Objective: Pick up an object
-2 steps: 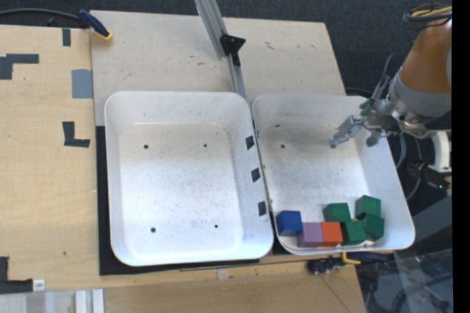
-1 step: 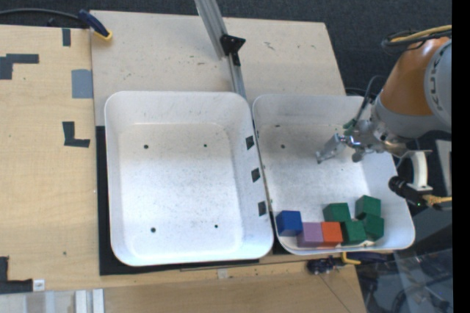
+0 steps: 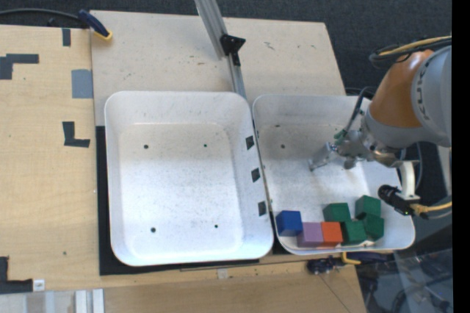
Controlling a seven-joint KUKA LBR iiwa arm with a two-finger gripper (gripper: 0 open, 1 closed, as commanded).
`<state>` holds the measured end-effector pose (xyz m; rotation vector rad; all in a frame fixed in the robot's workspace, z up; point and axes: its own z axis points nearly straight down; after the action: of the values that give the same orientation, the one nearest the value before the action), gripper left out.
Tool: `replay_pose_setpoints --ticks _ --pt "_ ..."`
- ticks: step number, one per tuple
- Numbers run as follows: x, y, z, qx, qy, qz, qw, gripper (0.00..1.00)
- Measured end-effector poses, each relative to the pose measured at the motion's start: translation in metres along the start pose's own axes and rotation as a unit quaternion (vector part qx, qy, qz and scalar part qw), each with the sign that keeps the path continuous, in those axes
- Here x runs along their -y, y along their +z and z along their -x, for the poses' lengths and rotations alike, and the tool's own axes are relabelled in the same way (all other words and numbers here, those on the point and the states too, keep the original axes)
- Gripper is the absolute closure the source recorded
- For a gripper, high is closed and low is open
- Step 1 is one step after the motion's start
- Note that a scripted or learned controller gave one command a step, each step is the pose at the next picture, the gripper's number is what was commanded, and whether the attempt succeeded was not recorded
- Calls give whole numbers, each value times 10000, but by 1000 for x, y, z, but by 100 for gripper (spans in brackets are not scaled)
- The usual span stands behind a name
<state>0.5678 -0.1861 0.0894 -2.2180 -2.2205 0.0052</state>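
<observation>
A: Gripper [image 3: 321, 159] status?
B: Low over the right bin [image 3: 294, 120], mid-floor. Fingers look spread slightly, nothing between them; small in view, so not certain.
A: Objects?
B: All along the bin's near edge: blue block [image 3: 289, 222], purple block [image 3: 313, 233], orange block [image 3: 332, 232], green blocks [image 3: 358, 219]. Well apart from the gripper.

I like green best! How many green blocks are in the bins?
3, I think, all in the near right corner of the right bin: one green block beside the orange block, a second by the right wall, a third in front. They crowd together, so more may be hidden.
</observation>
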Motion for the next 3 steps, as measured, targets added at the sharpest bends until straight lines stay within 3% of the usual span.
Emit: replay_pose_setpoints --ticks 1,3 --pt "-1 -12 -1 -3 -6 13 10000 100" --pt "-5 -122 -4 7 -3 44 10000 100"
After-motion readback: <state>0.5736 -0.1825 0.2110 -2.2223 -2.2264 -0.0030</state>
